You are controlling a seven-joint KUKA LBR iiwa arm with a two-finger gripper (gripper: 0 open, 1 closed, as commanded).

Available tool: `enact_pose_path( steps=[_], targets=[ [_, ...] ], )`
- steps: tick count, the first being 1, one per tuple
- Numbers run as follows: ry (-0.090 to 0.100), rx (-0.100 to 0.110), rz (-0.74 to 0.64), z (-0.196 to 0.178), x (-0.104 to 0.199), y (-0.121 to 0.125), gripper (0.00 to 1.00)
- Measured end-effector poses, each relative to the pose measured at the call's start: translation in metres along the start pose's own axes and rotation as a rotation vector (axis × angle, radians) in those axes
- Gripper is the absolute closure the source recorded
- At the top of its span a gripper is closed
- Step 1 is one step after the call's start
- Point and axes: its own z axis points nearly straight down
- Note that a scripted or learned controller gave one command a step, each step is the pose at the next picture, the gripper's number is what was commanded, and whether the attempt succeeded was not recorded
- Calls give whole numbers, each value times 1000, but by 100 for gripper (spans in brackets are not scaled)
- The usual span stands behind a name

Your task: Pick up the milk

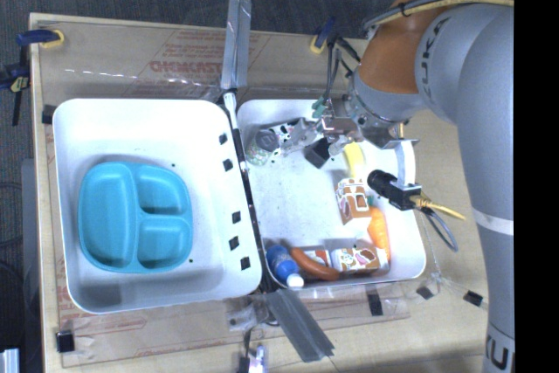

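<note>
White right bin (262,214): milk carton (353,200) by its right edge, label unreadable. Gripper (316,138) near the bin's far edge; can't tell its opening. Bench (131,65) print illegible.

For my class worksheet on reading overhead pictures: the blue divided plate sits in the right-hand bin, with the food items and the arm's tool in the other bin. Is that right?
Not quite. The camera view shows the blue divided plate in the left-hand bin, not the right. The rest stands: the food items, such as the milk carton and carrot, and the tool are in the other bin.
</note>
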Motion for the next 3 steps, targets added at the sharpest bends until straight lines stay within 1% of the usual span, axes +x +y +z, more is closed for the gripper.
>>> enact_pose_path(
  steps=[1,2,3],
  targets=[
    [0,-1,-28,17,-64,-42,0],
    [-1,-4,-60,19,-71,-1,0],
    [-2,-5,-313,112,-69,-42,0]
  ],
)
